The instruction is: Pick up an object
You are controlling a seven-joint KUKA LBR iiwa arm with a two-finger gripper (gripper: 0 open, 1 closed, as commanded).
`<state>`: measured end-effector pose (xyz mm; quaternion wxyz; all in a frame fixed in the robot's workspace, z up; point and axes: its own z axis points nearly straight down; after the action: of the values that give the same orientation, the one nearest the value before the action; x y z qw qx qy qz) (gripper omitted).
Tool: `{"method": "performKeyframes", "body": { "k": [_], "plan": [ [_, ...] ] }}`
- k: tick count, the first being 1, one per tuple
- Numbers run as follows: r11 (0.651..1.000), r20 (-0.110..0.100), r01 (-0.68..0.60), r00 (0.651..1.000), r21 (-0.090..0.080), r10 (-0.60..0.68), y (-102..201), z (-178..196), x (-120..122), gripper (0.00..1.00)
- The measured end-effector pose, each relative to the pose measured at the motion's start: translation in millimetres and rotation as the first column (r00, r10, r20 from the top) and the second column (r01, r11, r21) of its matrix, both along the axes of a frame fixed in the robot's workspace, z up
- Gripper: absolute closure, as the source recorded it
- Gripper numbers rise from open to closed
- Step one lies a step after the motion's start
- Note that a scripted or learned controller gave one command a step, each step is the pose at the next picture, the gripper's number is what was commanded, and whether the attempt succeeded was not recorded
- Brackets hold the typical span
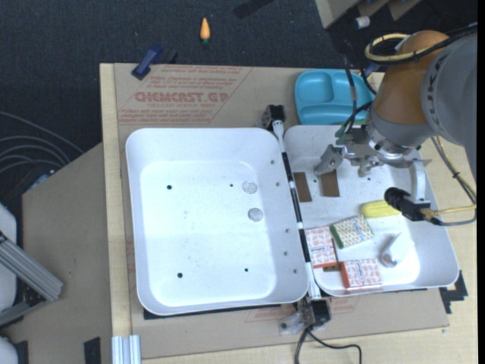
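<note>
Dark carpet [68, 29] surrounds the bench [227, 82], seemingly cardboard-topped.

Bench [189, 97], 2 white bins [197, 226], blue tray [324, 97]

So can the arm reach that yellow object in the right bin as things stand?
Probably yes. The small yellow object lies uncovered in the right white bin, near the gripper, whose jaws stand open. A green patterned box lies close beside it.

A pale brown desk board with red lettering [189, 97] lies on dark carpet [76, 21]. A teal plastic tray [326, 97] sits at its far right. A small blue clip-like piece [146, 62] overlaps its far left corner. A tiny orange cone [204, 29] lies beyond the far edge. Grey cables [30, 158] curve to the left of the board.
</note>
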<state>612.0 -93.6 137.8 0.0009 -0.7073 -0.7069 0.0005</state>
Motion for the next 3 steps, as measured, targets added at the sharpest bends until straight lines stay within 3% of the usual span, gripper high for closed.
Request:
{"method": "performKeyframes", "body": {
  "k": [1, 2, 3],
  "plan": [
    [1.0, -0.001, 0.001, 1.0, 0.0, -0.001, -9.6, -53.8, -31.3, 0.0],
    [1.0, 0.002, 0.001, 1.0, 0.0, -0.001, -9.3, -43.3, -30.4, 1.0],
    [1.0, 0.001, 0.0, 1.0, 0.0, 0.0, -9.3, -43.5, -30.5, 0.0]
  ]
}}
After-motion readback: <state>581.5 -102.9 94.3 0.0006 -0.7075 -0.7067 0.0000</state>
